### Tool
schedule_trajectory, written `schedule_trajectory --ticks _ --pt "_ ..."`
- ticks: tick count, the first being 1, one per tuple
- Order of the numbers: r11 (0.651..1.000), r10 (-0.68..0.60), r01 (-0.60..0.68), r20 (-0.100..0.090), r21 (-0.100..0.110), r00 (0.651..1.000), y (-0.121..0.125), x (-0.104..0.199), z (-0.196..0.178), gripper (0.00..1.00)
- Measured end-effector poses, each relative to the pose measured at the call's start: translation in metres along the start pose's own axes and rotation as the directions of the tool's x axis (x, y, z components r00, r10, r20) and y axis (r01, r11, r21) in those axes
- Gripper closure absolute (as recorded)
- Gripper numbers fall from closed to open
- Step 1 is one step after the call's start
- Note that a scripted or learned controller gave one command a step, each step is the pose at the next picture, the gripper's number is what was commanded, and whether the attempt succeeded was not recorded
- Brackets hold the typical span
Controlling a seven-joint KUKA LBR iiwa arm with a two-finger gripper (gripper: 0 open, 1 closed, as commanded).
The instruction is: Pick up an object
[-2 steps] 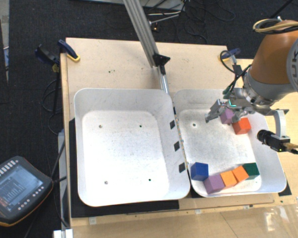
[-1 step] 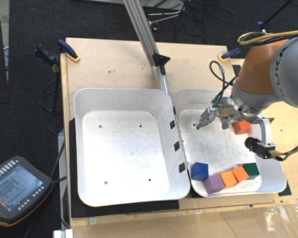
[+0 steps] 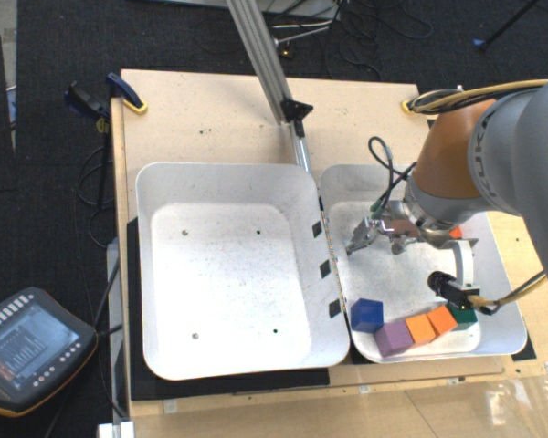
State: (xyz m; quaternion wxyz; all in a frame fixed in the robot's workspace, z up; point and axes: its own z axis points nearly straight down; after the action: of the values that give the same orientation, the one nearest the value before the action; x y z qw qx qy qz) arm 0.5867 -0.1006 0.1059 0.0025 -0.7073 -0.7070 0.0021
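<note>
Near edge first: black teach pendant (image 3: pixel 23 349) with lit screen on the floor at 8 o'clock, off the bench (image 3: pixel 219 108); two shallow white bins side by side on the bench; right bin (image 3: pixel 507 331) holds all the blocks, bunched along its near rim at about 5 o'clock of the view; blue block (image 3: pixel 366 315) sits nearest the divider between bins; purple block (image 3: pixel 393 338) just beside it toward 4 o'clock, touching or almost touching; orange block (image 3: pixel 423 326) against the purple one; green block (image 3: pixel 462 316) at the row's 3 o'clock end, partly hidden under black cable hardware; a small red-orange bit at 2 o'clock of the row, mostly hidden behind the arm, cannot tell what it is; gripper (image 3: pixel 358 243) hangs over the right bin's middle, at 12 o'clock from the blue block and well apart from it; fingers point toward 9 o'clock, nothing seen between them; open or closed, cannot tell; left bin (image 3: pixel 155 190) is bigger, floor speckled with dark flecks; far side: metal pole (image 3: pixel 260 48) slants from 12 o'clock down to the bins' junction; yellow clamps at the bench's far corners, 10 and 2 o'clock.
</note>
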Motion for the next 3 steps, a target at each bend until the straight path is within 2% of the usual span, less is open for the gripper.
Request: schedule_trajectory --ticks 1,2,3 --pt "1.000 0.000 0.000 0.001 -0.004 1.000 0.000 0.000 0.011 0.00" --pt "1.000 0.001 -0.001 0.001 -0.008 1.000 0.001 0.000 0.001 1.00" --pt "1.000 -0.001 0.001 0.002 -0.012 1.000 0.002 -0.003 -0.042 1.00"
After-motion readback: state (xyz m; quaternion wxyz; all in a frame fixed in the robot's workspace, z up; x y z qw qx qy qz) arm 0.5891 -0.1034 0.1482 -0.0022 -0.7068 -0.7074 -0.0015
